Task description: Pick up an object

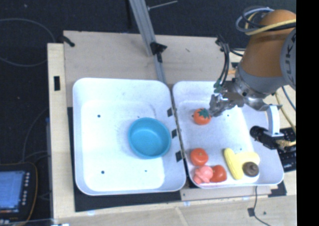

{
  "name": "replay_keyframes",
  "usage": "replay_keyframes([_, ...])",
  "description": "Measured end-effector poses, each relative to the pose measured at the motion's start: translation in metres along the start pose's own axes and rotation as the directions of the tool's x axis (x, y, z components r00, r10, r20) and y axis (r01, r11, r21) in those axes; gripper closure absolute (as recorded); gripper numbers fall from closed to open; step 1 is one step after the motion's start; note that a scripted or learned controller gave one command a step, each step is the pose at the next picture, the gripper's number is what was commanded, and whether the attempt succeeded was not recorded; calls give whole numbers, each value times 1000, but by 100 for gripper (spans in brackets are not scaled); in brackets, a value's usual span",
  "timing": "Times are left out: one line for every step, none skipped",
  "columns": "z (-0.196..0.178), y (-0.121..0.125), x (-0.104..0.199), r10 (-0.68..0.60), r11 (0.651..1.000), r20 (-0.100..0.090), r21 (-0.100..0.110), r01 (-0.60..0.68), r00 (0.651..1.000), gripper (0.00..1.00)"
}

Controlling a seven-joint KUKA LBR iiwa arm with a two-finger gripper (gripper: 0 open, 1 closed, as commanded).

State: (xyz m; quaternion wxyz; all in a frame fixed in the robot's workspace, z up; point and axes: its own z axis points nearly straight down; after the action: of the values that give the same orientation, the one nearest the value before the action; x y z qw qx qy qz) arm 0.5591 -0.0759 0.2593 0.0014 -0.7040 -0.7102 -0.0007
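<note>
My gripper (215,107) reaches down into the right bin (234,130), its tip just right of a small orange tomato-like toy with a green top (201,116), very close to it or touching. Near the bin's front edge lie another orange-red round toy (199,157), a pink piece (203,174) beside a red piece (218,172), and a yellow piece with a brown end (240,163). A blue bowl (149,137) sits in the left bin (99,115).
A grey metal post (142,18) slants up from between the bins at the back. Black fittings (175,132) sit along the divider between the bins. A screen device (15,189) lies off the bench at the lower left.
</note>
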Motion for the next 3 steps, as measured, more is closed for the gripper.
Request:
replay_keyframes([12,-10,57,0,1000,1,1,0,1000,100])
replay_keyframes([22,-26,99,0,1000,1,3,0,1000,100])
replay_keyframes([10,-41,152,-2,1000,-1,0,2,1000,100])
